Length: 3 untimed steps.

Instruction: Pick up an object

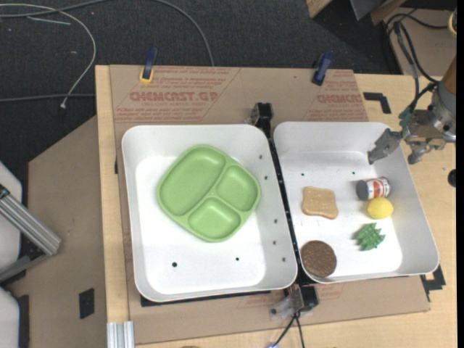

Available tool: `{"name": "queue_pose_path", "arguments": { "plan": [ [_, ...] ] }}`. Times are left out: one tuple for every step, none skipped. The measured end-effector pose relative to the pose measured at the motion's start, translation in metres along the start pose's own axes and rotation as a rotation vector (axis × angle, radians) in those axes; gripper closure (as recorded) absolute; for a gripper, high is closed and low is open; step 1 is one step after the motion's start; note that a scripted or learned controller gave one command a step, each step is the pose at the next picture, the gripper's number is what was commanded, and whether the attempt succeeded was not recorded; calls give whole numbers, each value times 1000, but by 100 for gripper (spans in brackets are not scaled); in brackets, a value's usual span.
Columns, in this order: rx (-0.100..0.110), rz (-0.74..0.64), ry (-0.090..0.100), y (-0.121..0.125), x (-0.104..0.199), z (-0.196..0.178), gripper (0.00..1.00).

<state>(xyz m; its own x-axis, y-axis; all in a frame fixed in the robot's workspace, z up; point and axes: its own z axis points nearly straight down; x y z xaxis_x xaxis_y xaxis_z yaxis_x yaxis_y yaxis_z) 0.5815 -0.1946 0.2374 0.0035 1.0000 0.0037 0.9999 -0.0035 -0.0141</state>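
Observation:
The right bin (326, 140) holds several small objects. A slice of toast (319, 202) lies near its middle. A small can (373, 188) lies on its side, with a yellow lemon (380, 209) just below it and a green leafy piece (370, 236) further down. At the bin's front left corner sits a brown round patty (318, 258). My gripper (396, 156) hangs over the bin's far right edge, above and to the right of the can. It is open, with nothing between its fingers.
The left bin (145, 259) holds a green divided plate (209, 192). Blue clamps (148, 62) pin the cardboard under the bins at the back. Cables and the arm's body crowd the far right.

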Motion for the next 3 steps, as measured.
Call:
{"name": "queue_pose_path", "arguments": {
  "plan": [
    [-13, -4, -3, 3, 1, -8, 0],
    [-10, -4, -2, 5, 4, 34, 0],
    [-9, -4, -1, 8, 7, 77, 0]
  ]
}}
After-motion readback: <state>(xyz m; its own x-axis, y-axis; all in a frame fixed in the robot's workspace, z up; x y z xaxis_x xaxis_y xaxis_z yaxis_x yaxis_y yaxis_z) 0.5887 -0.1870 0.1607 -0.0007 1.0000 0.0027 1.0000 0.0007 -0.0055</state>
